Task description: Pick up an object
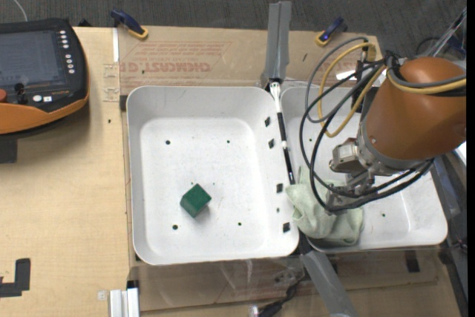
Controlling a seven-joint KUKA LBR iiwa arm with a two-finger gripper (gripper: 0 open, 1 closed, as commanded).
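Dark carpet surrounds a cardboard-covered surface (67, 197) carrying two shallow white bins side by side. Candidates for the pick are few: a small green block (196, 200) lies alone toward the near side of the left bin (148, 115), well apart from every wall, and a crumpled pale green cloth (320, 215) sits in the near left corner of the right bin (415, 230), pressed against the divider between the bins. Directly above the cloth hangs the end effector (350, 185), wrapped in looping black and yellow cables under the arm's orange band (417, 111); whether it is released or clenched I cannot tell, since the wrist and cables hide it. Judging by that position, the cloth looks like the target in hand. A good grasp would probably come straight down on the thickest fold, away from the bin wall, closing fully before lifting, because thin fabric slips easily and the corner leaves little room. A teach pendant (37, 74) rests at far left, clamps (130, 24) holding the cardboard's far edge.
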